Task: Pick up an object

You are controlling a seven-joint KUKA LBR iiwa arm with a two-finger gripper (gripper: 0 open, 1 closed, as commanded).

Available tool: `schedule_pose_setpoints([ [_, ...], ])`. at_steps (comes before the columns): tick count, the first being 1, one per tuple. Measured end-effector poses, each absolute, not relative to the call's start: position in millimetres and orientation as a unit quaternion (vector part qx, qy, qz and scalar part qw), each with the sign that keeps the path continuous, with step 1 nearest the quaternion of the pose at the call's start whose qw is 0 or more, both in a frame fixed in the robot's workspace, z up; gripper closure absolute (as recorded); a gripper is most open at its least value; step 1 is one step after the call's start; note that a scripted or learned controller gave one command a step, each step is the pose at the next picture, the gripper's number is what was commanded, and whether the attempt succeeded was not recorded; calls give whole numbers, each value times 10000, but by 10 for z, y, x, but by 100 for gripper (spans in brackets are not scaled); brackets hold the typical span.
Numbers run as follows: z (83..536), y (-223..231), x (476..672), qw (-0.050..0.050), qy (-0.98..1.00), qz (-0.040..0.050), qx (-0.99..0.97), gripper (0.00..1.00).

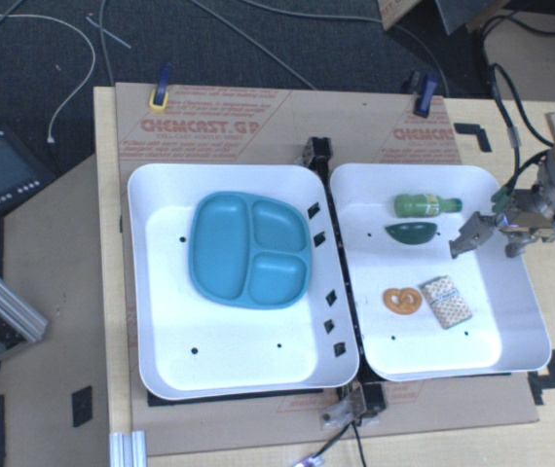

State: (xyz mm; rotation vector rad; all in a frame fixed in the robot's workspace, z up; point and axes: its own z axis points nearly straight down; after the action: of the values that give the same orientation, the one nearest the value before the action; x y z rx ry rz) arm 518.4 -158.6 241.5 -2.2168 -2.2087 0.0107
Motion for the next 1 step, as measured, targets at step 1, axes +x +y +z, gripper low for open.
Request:
schedule_pose_setpoints([
  [1,2477,-1583,5209,8,-7071,0,-7071,0],
])
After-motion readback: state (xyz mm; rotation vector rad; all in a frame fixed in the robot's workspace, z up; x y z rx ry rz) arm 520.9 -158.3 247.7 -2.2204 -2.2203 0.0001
